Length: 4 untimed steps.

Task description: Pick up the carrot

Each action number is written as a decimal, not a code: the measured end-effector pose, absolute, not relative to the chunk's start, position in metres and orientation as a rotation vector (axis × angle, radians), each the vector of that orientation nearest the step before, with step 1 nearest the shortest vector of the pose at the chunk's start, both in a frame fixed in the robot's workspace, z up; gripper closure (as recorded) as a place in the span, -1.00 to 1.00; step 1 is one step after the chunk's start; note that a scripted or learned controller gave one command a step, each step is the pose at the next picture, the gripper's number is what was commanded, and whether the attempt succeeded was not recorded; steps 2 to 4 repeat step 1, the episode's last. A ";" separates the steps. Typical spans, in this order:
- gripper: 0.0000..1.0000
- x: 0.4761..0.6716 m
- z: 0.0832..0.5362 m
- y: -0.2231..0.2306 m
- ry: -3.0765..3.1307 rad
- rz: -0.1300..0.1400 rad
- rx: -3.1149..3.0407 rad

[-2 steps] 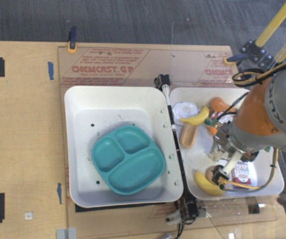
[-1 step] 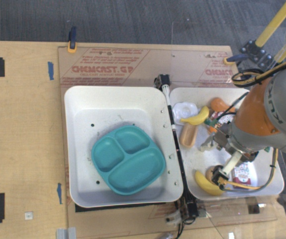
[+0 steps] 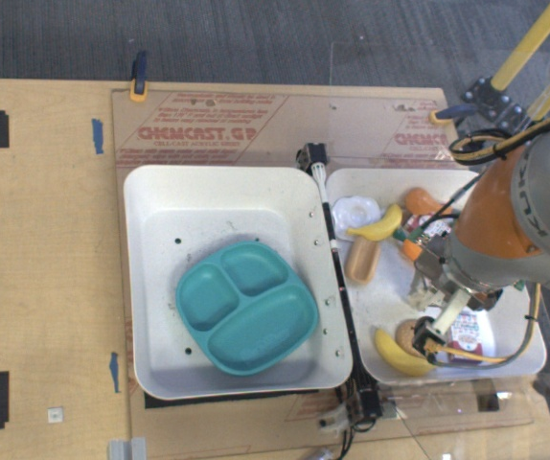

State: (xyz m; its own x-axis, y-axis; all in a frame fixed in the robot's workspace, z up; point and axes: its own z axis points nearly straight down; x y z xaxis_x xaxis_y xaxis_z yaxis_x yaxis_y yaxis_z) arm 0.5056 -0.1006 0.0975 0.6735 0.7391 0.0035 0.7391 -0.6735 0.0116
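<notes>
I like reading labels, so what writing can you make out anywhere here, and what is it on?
"CHEMCAST GP" in red, on the brown protective sheet behind the left bin.
Red print at the sheet's right end: too blurred to read.
Red-and-white packet in the right bin: print too small to read.

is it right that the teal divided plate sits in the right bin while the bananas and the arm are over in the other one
Not quite. The camera view shows the teal divided plate in the left bin, not the right one. The rest holds: both bananas lie in the other bin, the right bin, and the arm reaches into it too.
</notes>
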 end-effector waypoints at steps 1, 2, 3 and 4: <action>1.00 0.570 0.184 -0.048 1.026 0.001 2.972; 1.00 0.570 0.184 -0.048 1.026 0.001 2.972; 1.00 0.570 0.184 -0.048 1.026 0.001 2.972; 1.00 0.570 0.184 -0.048 1.026 0.001 2.972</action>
